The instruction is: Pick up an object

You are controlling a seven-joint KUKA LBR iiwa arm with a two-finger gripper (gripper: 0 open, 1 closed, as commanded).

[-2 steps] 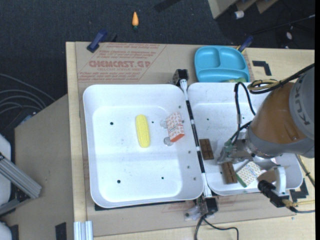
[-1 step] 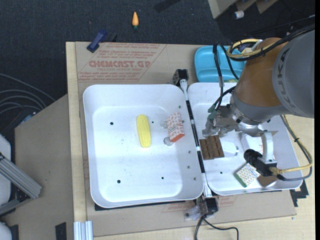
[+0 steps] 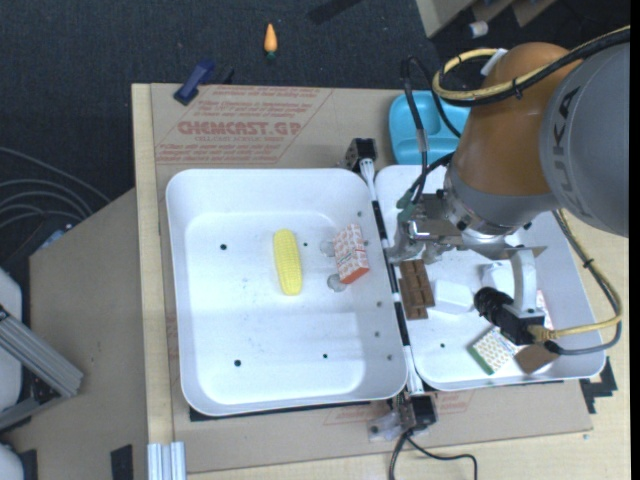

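My gripper (image 3: 418,240) hangs over the left side of the right bin (image 3: 570,268), close to the wall between the two bins. Just below it in that bin lies a brown ridged bar (image 3: 415,290), with a white block (image 3: 453,296) beside it. A green-and-white checkered packet (image 3: 492,350) and a brown piece (image 3: 534,359) lie near the bin's front edge. In the left bin (image 3: 200,218) a yellow corn cob (image 3: 288,262) lies in the middle, and a red-and-white small carton (image 3: 349,253) sits toward its right wall. The arm covers much of the right bin.
A light blue object (image 3: 418,128) sits behind the right bin. On the bench's back edge lies a blue piece (image 3: 193,83), and a small orange thing (image 3: 270,38) rests on the dark floor beyond. Cables lie off the bench at left.
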